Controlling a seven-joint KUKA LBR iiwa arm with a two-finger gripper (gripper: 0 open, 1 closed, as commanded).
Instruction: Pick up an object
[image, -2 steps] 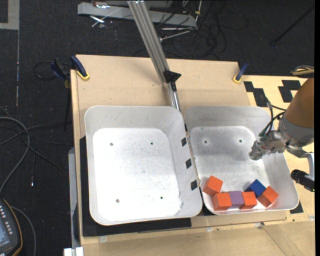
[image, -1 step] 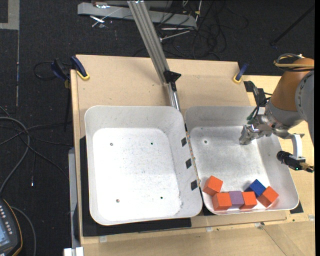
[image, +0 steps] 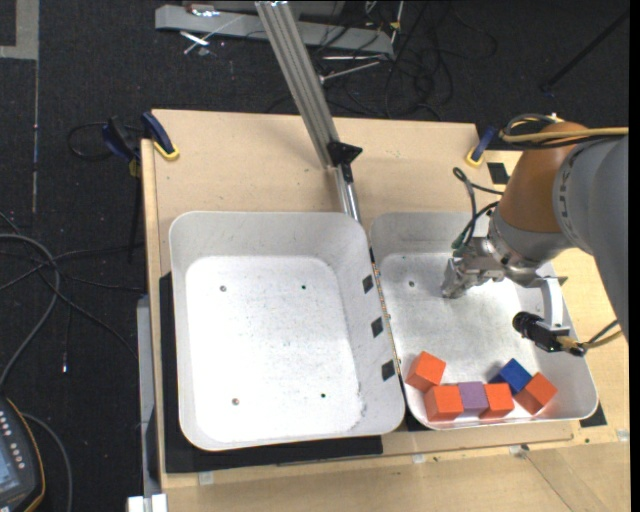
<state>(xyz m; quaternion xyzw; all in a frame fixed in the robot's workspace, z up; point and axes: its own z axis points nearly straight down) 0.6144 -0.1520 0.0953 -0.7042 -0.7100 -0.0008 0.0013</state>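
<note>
Several small blocks lie along the near edge of the right bin (image: 405, 235): an orange block (image: 427, 369), a second orange block (image: 444, 401), a purple block (image: 471, 398), a third orange one (image: 498, 398), a blue block (image: 515, 374) and another orange block (image: 537, 392) at the right end. My gripper (image: 455, 284) hangs over the bare upper middle of this bin, well behind the blocks, pointing down toward the floor. I see nothing between its tips.
The left bin (image: 190, 300) is a shallow white tray beside the right one. A slanted metal pole (image: 305, 90) runs from the top down to the gap between the bins. Clamps sit at the bench's far corners.
</note>
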